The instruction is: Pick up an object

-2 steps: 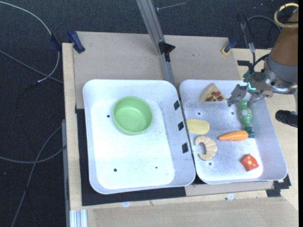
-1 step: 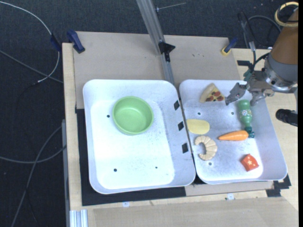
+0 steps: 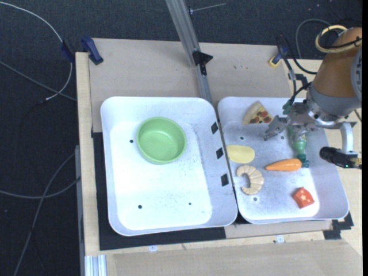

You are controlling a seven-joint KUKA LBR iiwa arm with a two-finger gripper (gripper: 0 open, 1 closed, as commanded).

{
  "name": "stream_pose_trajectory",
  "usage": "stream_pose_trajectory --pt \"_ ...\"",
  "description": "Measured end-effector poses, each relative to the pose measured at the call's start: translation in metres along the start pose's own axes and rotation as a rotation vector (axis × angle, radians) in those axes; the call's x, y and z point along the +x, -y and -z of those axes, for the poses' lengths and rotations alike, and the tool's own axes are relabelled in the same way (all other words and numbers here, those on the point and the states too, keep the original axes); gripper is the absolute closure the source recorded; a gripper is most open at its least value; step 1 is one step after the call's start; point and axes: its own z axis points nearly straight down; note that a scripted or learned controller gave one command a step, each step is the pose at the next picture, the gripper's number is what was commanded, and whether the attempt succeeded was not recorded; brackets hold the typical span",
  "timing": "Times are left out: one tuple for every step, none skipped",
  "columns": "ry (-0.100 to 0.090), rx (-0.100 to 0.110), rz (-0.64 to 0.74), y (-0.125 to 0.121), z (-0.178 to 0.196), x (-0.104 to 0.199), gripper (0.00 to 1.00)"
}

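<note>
Objects: six loose items on show, five in the right bin (image 3: 339, 203), none between my fingers.
Pizza slice (image 3: 256, 114): toy wedge near the right bin's far edge, left of my gripper.
Carrot (image 3: 283, 165): orange, lying crosswise mid-bin, just below my gripper.
Green piece (image 3: 300, 146): small, upright-looking, directly beneath my gripper and just above the carrot's right end; what it is I cannot make out.
Yellow item (image 3: 240, 153): oval, by the bin's left wall.
Shrimp (image 3: 250, 179): pale, curled, just below the yellow item.
Red item (image 3: 303, 197): small block near the front right of the same bin.
Green bowl (image 3: 161, 140): alone in the left bin (image 3: 115, 211), toward its far side.
My gripper (image 3: 296, 126): low over the right bin's far right part, above the green piece; whether my fingers stand wide or closed, I cannot tell from this angle.
My arm (image 3: 338, 76): grey with orange band, reaching in from the right.
</note>
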Motion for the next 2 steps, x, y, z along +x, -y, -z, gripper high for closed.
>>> stream_pose_trajectory --pt "0.000 -0.002 0.000 0.000 -0.054 0.001 0.00" --pt "0.000 -0.011 0.000 -0.002 -0.037 0.001 1.00"
